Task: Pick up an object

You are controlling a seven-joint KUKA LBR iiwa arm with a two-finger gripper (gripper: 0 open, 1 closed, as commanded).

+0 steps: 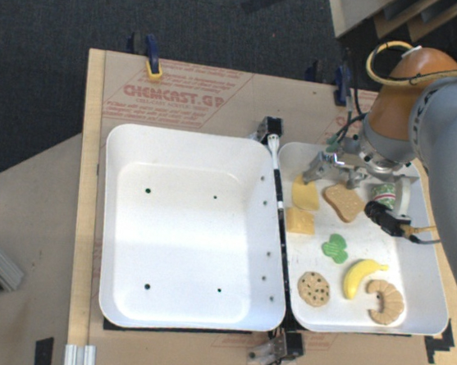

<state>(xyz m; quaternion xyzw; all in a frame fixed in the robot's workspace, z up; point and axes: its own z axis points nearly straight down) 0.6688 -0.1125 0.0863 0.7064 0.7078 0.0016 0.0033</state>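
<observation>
Toast (pixel 343 202) lies near the back of the right bin (pixel 436 306), just below the gripper (pixel 354 170), whose opening cannot be told from here. Cheese (pixel 305 195), broccoli (pixel 335 248), banana (pixel 359 276), cookie (pixel 313 288) and croissant (pixel 386 301) sit nearer the front. Step, by judgement: approach, nothing grasped yet. Next move calls for a straight descent onto the toast, clear of the cheese.

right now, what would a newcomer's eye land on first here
The grey arm with its orange band reaches in at upper right, over the far end of the right bin. That bin holds toy food: a banana, a croissant, a cookie, a toast slice. The left bin shows bare white floor.
</observation>
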